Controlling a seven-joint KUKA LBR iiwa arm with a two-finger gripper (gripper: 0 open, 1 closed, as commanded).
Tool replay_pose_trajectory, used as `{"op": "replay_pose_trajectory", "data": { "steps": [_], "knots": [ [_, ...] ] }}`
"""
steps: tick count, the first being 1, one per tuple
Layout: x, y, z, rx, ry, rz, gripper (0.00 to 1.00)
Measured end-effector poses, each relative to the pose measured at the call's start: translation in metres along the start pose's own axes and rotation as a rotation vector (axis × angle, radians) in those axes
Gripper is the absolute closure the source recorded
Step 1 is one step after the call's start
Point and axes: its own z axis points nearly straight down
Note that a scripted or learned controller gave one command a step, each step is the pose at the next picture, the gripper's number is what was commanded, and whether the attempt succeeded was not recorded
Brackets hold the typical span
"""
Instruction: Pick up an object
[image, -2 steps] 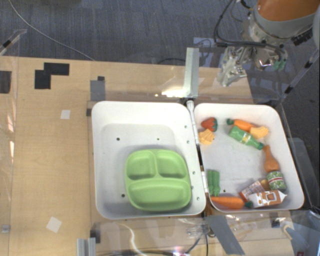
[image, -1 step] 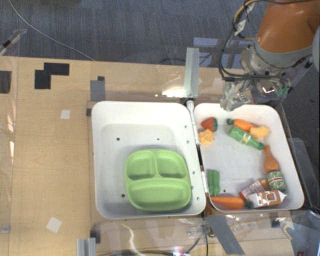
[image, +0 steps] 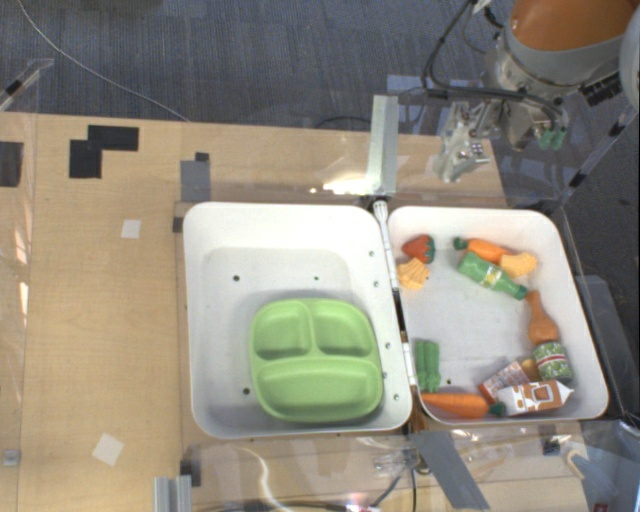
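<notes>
Fingers of the two-finger metal gripper (image: 463, 160) look parted and hold nothing, poised beyond the far rim of the shallow white right-hand bin (image: 560, 235). Nearest candidate, the green plastic bottle (image: 490, 275), lies nearer the camera inside, long axis slanting. Grey arm reaches from upper right.

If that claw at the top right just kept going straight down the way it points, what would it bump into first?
Probably bare bench just behind the right bin, not the toys. The gripper hangs above that strip, pointing down. Depth is hard to judge from this slanted view, so it might clip the bin's back rim.
</notes>
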Motion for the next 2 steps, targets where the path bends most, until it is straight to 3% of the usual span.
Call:
{"op": "replay_pose_trajectory", "data": {
  "steps": [1,2],
  "knots": [
    [0.003,-0.013,0.049,0.0,0.006,-0.07,1.0],
    [-0.001,0.006,-0.023,0.001,-0.003,0.053,1.0]
  ]
}}
